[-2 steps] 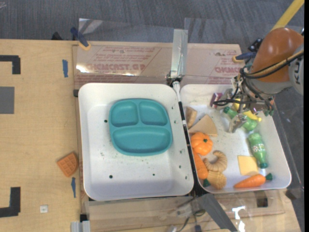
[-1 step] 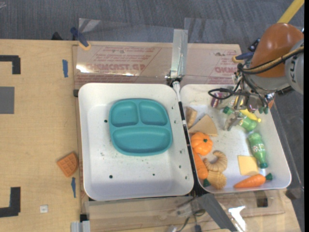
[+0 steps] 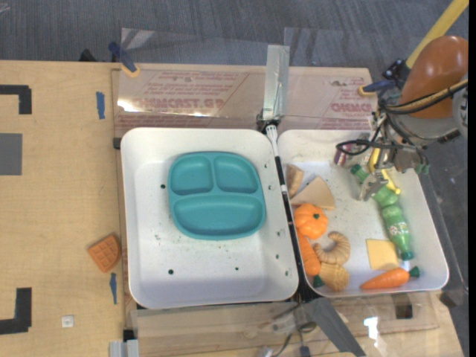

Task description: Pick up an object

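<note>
In the camera view, the gripper (image 3: 374, 178) is lowered into the right bin (image 3: 435, 233), just above the green bottle (image 3: 394, 225); whether it is open or closed cannot be told. Below the bottle, a cheese wedge (image 3: 381, 254) and a carrot (image 3: 387, 278) are seen; left of it, a pumpkin (image 3: 311, 220) and a croissant (image 3: 335, 247). A teal tray (image 3: 216, 195) is set in the left bin (image 3: 141, 222)

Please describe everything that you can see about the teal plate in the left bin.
The teal plate is a rounded rectangle that looks like matte plastic, with raised ridges dividing it into three compartments: two smaller ones on the far side and one wide one on the near side. All three hold nothing. It lies flat and upright on the floor of the left bin, slightly toward the far side, apart from the walls. Nothing touches it besides the bin floor.
</note>
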Available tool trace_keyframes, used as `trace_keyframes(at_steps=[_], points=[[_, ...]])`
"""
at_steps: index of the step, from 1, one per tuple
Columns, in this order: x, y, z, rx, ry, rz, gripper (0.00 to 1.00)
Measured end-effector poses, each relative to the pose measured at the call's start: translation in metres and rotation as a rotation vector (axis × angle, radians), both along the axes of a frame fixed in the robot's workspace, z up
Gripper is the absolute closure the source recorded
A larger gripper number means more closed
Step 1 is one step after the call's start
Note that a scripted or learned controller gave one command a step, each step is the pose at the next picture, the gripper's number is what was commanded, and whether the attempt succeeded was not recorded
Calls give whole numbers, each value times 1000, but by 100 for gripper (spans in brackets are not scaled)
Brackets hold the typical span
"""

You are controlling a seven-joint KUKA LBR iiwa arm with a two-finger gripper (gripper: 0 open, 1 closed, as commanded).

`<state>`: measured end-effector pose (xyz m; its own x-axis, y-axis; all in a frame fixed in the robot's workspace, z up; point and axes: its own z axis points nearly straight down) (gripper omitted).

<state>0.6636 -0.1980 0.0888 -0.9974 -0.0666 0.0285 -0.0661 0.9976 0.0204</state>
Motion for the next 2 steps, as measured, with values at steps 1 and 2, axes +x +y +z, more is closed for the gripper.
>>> trace_keyframes(at_steps=[1, 2], points=[[8, -1, 15, -13, -45, -2, 100], [0, -4, 10, -8, -5, -4, 0]])
